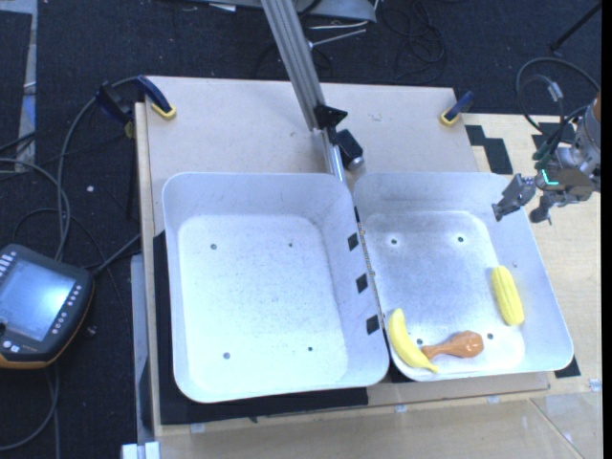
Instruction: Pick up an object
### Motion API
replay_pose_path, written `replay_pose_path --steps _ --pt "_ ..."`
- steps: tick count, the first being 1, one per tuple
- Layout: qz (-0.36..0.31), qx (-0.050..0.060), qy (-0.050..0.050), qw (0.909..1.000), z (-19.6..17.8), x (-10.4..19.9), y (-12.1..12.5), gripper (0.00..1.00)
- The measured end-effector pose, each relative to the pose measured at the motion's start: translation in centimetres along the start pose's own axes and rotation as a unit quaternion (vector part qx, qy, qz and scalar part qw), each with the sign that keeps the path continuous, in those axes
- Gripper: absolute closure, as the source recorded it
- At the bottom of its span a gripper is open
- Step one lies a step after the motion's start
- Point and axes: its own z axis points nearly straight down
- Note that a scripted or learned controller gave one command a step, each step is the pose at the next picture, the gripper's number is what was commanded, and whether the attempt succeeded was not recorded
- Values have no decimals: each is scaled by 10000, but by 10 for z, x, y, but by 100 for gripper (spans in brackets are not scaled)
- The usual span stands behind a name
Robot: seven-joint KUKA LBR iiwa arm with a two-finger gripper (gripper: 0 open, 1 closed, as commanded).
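**Gripper poised off the right bin, three candidates below**

Gripper (524,205) hangs at the right bin's (421,232) far right edge, over the rim and not the floor. Its two dark fingers look spread, with nothing between them. No object held.

Objects all sit in the right bin's near half: a corn cob (507,295) by the right wall, a banana (405,341) in the near left corner against the dividing wall, and an orange drumstick-shaped toy (456,346) just beside the banana, perhaps touching its tip. Left bin (253,285) carries nothing to pick.

Judgement: corn cob is the best target, nearest the gripper and apart from the others. Come in over its middle, turn the fingers to straddle its short axis, and keep clear of the sloping wall beside it. The banana, tucked in its corner, looks harder.
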Motion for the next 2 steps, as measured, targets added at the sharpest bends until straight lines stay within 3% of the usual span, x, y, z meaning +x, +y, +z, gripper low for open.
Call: replay_pose_path --steps 1,2 --pt "0 0 0 10000 0 0 0 0" --pt "0 15 3 10000 42 -1 0 0"
